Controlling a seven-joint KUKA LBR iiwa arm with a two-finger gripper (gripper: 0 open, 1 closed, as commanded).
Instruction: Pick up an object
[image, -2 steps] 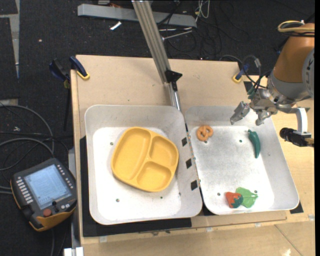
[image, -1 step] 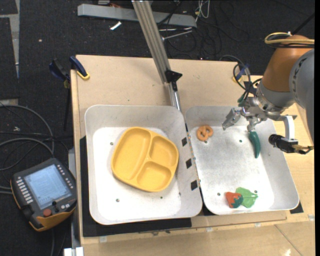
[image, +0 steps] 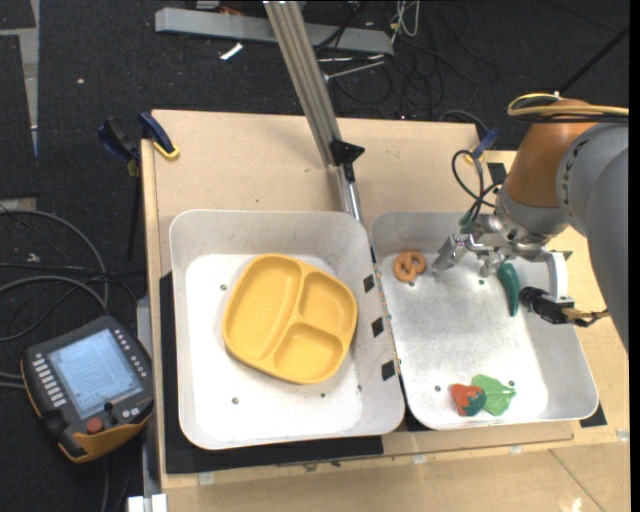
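In the right bin (image: 560, 350), a small brown pretzel (image: 408, 265) lies near the far left corner. A dark green elongated piece (image: 510, 286) rests toward the far right, and a red and green toy (image: 482, 397) sits near the front edge. My gripper (image: 463, 260) hangs low over the bin's far part, between the pretzel and the green piece. Its fingers are spread with nothing between them. The green piece lies just right of the right finger (image: 486, 264).
A yellow divided plate (image: 290, 318) lies in the left bin (image: 200, 290). A slanted metal pole (image: 312, 85) runs down to the bins' shared wall. A teach pendant (image: 85, 385) lies off the bench at the left.
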